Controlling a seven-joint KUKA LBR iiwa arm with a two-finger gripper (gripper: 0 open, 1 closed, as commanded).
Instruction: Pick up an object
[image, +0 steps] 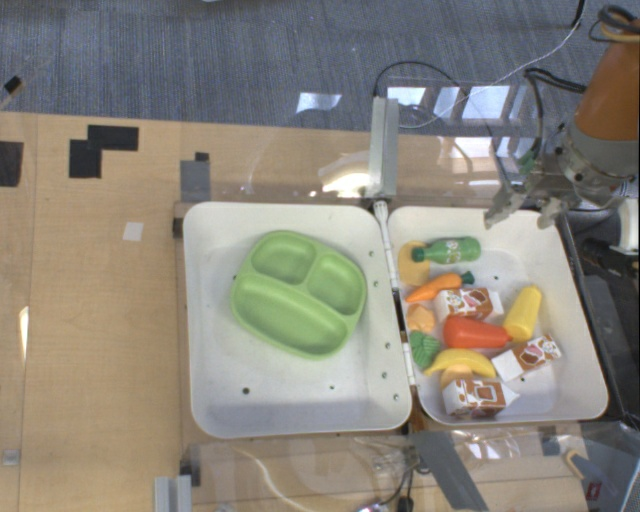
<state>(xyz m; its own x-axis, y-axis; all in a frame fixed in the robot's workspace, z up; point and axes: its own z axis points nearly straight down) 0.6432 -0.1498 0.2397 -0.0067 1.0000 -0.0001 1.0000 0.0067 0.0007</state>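
The right bin holds a pile of toy food. In it lie a green bottle, a carrot, a red pepper, a banana, a yellow bottle, a brown carton and other small cartons. My gripper hangs over the bin's far edge, up and to the right of the green bottle. Its fingers are spread open with nothing between them. The orange-banded wrist rises behind it at the top right.
The left bin holds a green divided plate. A metal post stands at the back between the two bins. Cables and a metal frame lie behind the right bin, near the arm.
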